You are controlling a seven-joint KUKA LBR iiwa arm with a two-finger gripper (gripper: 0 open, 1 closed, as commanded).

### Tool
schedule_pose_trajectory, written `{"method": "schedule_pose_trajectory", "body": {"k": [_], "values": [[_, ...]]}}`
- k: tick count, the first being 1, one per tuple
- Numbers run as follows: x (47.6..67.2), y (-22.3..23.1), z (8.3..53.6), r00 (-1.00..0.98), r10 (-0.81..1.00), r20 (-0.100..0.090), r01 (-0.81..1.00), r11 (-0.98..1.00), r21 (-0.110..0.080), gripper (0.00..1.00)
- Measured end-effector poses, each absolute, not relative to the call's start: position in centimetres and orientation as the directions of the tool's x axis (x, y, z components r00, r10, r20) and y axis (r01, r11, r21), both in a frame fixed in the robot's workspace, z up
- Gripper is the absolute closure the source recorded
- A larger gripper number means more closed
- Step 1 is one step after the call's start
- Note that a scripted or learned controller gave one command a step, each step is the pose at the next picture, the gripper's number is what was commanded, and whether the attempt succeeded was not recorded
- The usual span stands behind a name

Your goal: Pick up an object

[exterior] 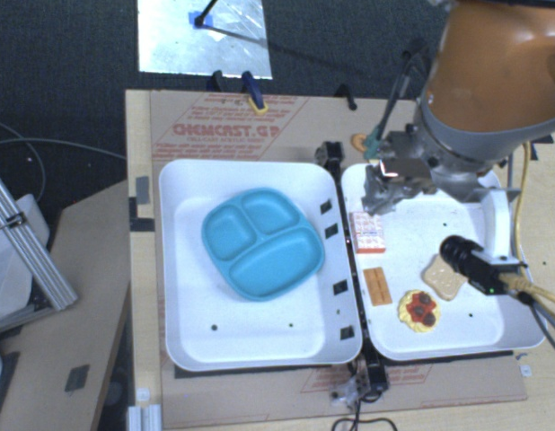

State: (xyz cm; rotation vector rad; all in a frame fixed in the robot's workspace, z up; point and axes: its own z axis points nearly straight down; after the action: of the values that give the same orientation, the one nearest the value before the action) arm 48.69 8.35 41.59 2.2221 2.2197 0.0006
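My gripper (379, 192) hangs over the far left part of the right bin (511, 330), just above a small white box with red print (367, 233). Closer to the front, an orange cracker-like rectangle (377, 286) lies near the bin's left wall. Beside it are a round yellow toy pizza with red topping (418, 311) and a pale slice of toy toast (442, 278). The big grey and orange arm hides the far right of this bin. Nothing is visibly held.
A blue divided plate (260, 241) lies in the middle of the left bin (188, 330). A shiny metal sheet (206, 25) lies beyond the bench. An aluminium frame (22, 250) stands at the left. Black clips line the divider between the bins.
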Motion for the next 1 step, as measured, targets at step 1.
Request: {"method": "schedule_pose_trajectory", "body": {"k": [1], "values": [[48.71, 4.67, 47.88, 0.002, 1.0, 0.001, 1.0, -0.002, 0.01, 1.0]]}}
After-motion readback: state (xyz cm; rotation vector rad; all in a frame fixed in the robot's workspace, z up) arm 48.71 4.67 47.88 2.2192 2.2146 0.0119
